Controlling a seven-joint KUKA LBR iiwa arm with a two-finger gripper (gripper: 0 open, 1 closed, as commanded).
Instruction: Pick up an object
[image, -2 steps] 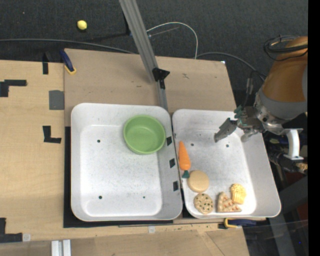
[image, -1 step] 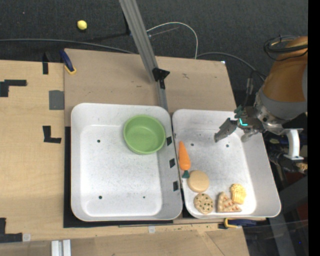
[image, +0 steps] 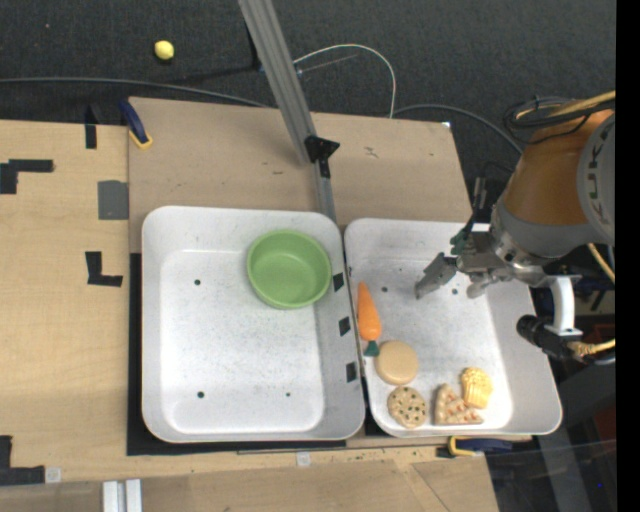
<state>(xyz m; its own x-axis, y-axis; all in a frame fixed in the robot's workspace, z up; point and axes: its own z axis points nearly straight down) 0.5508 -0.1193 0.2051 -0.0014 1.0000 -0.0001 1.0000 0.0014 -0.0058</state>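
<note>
Over the right bin (image: 520, 330), the tool (image: 455, 280) hung with fingers spread and nothing between them, well apart from the carrot (image: 369, 312) and bun (image: 397, 361).

Two white bins: left bin (image: 170, 300), right bin (image: 520, 350). One green bowl (image: 288, 268). One carrot (image: 369, 313). One bun (image: 397, 362). One cookie (image: 407, 406). One corn piece (image: 476, 386). One pale orange item (image: 450, 408).
</note>
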